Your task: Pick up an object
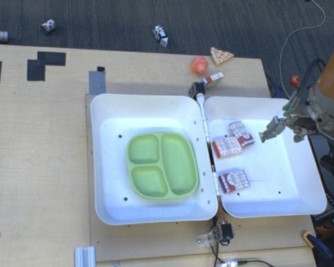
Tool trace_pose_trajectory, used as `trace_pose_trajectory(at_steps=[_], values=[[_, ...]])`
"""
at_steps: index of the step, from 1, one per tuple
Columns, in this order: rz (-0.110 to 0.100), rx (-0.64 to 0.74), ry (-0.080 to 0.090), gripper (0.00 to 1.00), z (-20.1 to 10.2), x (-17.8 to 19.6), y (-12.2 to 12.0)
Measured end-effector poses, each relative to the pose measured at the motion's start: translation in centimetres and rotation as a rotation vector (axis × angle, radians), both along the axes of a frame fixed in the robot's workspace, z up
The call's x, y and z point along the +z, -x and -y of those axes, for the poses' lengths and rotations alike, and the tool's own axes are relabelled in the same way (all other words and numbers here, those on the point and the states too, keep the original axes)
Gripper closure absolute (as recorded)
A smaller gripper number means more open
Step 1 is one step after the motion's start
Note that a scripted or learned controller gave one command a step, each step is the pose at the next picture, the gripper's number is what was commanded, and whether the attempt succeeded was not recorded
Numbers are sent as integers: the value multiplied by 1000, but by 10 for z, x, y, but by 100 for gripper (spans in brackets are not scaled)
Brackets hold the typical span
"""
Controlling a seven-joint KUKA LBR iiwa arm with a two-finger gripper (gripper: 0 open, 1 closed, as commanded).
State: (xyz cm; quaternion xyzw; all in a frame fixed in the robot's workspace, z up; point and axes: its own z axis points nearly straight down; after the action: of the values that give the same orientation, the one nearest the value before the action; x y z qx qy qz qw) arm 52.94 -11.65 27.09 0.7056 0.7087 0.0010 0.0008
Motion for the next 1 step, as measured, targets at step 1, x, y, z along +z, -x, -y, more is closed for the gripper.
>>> trace_pose_trajectory(at_steps=[1], values=[[-1,-3,2,0,74,-92,43]])
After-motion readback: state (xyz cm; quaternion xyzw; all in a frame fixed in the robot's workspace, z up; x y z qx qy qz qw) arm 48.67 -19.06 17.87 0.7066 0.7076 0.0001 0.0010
